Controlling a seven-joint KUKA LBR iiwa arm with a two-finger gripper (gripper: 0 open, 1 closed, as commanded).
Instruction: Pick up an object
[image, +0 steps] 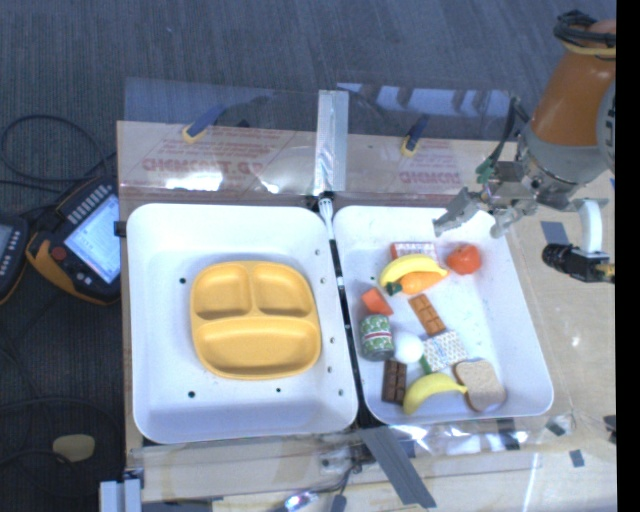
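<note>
The right bin (530, 340) holds several toy foods: a banana (412, 269), a red tomato (463, 260), a carrot (422, 282), a chocolate bar (394, 379), a second banana (431, 389), a bread slice (482, 384), a green can (376, 336) and a white ball (408, 349). My gripper (475, 215) hangs over the bin's far right corner, just above and behind the tomato. Its fingers (452, 214) are spread apart with nothing between them.
The left bin (150, 330) bears a yellow divided plate (256, 318). A metal divider (331, 140) rises between the bins at the back. A teach pendant (80, 240) with cables lies on the floor to the left.
</note>
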